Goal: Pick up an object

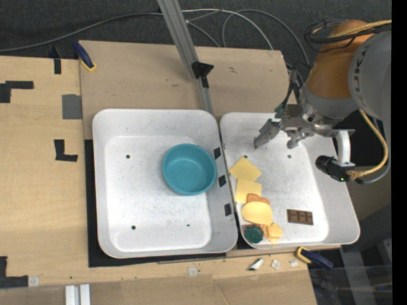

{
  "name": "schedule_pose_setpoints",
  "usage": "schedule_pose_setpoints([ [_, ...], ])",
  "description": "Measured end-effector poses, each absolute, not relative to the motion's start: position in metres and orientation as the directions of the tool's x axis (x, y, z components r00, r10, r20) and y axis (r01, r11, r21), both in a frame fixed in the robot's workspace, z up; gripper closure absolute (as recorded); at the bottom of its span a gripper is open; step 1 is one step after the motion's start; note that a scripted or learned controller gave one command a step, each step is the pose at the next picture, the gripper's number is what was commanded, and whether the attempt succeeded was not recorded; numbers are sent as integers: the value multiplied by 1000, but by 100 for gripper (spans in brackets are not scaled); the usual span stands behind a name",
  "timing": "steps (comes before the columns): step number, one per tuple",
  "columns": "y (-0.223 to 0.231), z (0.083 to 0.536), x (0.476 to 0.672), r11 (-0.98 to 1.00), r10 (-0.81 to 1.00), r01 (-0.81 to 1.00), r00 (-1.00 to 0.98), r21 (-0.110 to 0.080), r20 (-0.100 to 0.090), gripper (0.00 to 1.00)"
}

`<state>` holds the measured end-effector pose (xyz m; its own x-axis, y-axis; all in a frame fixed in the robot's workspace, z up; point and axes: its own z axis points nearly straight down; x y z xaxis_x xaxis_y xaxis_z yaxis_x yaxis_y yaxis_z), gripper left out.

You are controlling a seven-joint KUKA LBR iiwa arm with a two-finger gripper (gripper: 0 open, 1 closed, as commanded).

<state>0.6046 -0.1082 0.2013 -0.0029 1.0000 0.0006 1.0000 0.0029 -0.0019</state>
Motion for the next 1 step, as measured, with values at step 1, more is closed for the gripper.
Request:
schedule_pose_setpoints([
  [1, -108, 201, 605, 3, 1000, 1000, -3, -2, 1, 0],
])
